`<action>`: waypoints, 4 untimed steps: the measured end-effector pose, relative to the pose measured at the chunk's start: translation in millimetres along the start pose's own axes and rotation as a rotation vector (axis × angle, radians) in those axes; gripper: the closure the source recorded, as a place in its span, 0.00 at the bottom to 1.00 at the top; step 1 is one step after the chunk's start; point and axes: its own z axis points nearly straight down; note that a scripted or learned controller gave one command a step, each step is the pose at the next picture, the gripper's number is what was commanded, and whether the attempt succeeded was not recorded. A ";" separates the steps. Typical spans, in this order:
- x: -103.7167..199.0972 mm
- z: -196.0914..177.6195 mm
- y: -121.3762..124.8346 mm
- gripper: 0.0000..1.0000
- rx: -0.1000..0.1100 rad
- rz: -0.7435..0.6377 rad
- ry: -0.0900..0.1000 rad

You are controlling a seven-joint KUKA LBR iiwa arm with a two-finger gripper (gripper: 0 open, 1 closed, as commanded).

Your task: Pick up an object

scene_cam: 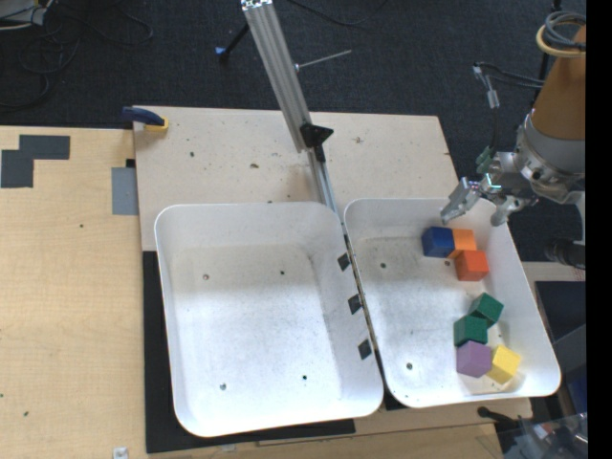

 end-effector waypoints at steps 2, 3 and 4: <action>0.0 58.1 1.4 0.00 -0.005 0.001 -0.001; 2.7 119.8 8.1 0.00 0.001 0.000 0.000; 4.2 174.4 6.8 0.00 0.001 0.003 0.000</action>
